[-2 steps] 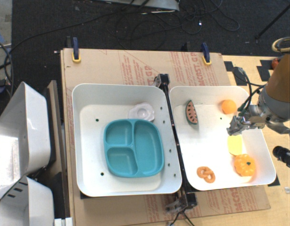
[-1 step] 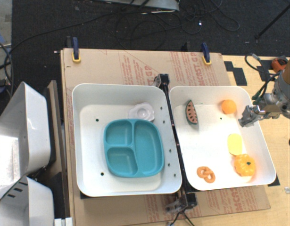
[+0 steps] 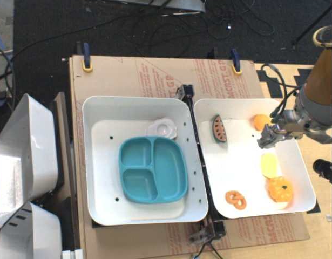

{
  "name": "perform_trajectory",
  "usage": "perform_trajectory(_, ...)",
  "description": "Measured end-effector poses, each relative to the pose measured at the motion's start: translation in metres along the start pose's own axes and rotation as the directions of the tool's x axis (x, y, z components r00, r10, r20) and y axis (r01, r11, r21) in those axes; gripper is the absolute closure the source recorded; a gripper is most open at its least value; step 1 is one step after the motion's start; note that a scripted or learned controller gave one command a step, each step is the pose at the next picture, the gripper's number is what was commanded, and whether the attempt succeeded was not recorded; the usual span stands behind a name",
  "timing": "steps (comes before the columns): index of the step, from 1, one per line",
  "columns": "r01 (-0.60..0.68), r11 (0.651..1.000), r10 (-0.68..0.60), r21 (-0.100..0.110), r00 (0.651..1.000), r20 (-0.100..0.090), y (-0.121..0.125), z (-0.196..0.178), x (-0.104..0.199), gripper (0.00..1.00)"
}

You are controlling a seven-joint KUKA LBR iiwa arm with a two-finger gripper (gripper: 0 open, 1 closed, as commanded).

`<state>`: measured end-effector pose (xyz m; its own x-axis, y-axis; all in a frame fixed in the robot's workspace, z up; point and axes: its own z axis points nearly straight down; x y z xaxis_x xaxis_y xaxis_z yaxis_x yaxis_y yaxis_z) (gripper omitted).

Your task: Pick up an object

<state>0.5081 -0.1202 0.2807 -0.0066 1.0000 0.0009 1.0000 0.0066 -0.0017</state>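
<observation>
I see my gripper (image 3: 266,137) in the right bin (image 3: 246,209), though I cannot tell its state, with the orange ball (image 3: 260,122) just beside it and the yellow piece (image 3: 269,165) a little below.

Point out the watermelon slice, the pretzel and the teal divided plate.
watermelon slice (image 3: 219,129), camera view: middle of the slice, right bin.
pretzel (image 3: 236,199), camera view: centre of its loops, right bin.
teal divided plate (image 3: 153,169), camera view: central divider, left bin.

Scattered flat in right bin (image 3: 300,161): watermelon slice (image 3: 219,128) upper left, orange ball (image 3: 261,122), yellow piece (image 3: 269,165), orange pumpkin (image 3: 279,189), pretzel (image 3: 236,199) near front.
</observation>
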Motion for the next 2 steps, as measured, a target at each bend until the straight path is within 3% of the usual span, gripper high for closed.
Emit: perform_trajectory(2,0.001,1.0,-0.001,0.003,1.0,-0.001,0.006,0.02,0.11,1.0)
